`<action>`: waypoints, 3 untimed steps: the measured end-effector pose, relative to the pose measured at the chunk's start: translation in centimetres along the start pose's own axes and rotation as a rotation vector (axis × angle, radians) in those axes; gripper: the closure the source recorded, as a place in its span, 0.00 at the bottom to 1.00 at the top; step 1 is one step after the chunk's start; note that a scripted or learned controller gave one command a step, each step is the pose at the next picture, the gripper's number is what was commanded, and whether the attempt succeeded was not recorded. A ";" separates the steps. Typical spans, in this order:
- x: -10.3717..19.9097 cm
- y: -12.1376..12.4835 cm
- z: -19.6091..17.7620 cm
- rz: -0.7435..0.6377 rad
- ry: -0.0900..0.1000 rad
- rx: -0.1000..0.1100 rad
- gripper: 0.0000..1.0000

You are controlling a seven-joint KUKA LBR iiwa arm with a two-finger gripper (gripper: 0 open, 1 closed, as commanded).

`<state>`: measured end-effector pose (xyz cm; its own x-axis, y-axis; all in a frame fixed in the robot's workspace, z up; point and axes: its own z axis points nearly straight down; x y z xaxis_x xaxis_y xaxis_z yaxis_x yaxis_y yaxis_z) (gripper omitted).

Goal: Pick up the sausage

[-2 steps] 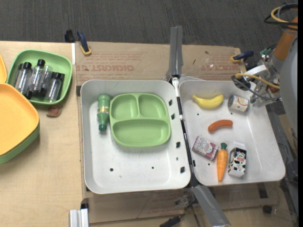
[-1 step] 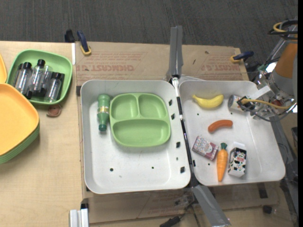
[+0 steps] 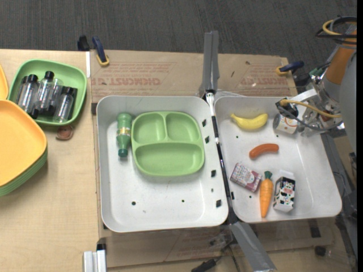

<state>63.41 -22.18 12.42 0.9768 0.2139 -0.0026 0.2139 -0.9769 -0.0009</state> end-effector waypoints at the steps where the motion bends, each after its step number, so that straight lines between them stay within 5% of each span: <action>1: -3.7 -0.8 -1.9 -0.217 -0.001 0.002 1.00; 2: -0.4 -0.1 -1.3 -0.038 0.000 0.000 1.00; 3: -3.9 -0.8 -3.8 -0.200 -0.001 0.001 1.00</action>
